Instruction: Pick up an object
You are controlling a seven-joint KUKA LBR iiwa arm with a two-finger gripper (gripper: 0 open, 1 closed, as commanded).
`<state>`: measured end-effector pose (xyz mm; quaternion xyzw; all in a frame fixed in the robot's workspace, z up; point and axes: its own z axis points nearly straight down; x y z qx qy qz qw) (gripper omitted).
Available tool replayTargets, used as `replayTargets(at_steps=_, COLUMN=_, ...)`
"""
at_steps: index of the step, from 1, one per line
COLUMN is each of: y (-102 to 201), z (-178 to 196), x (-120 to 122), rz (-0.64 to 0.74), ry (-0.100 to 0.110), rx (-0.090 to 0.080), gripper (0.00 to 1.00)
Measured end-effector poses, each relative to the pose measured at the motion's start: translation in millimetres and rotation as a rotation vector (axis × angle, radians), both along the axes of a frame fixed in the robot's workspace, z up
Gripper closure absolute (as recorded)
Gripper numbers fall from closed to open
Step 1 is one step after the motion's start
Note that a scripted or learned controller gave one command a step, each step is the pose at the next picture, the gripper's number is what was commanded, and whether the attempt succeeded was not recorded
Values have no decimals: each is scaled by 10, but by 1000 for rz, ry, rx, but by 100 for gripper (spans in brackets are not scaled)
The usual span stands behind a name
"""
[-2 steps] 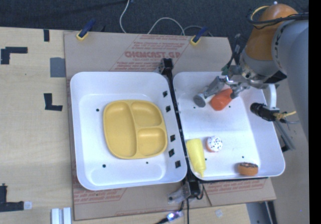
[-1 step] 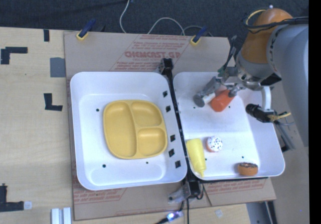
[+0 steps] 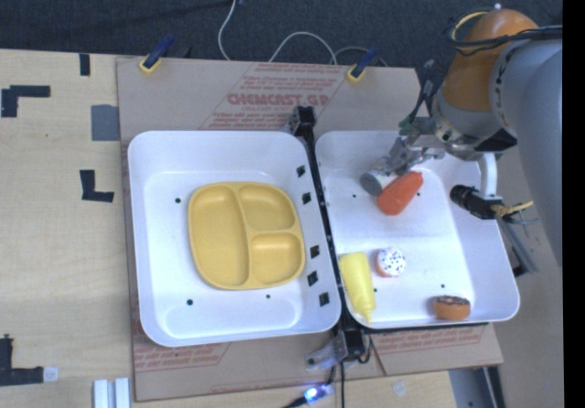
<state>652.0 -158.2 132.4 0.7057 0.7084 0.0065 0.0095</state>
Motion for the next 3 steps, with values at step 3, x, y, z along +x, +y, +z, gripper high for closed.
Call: replayTargets(at_steps=3, y=75, z=774, x=-19, rz=-2, ry=25, rx=3, gripper=100)
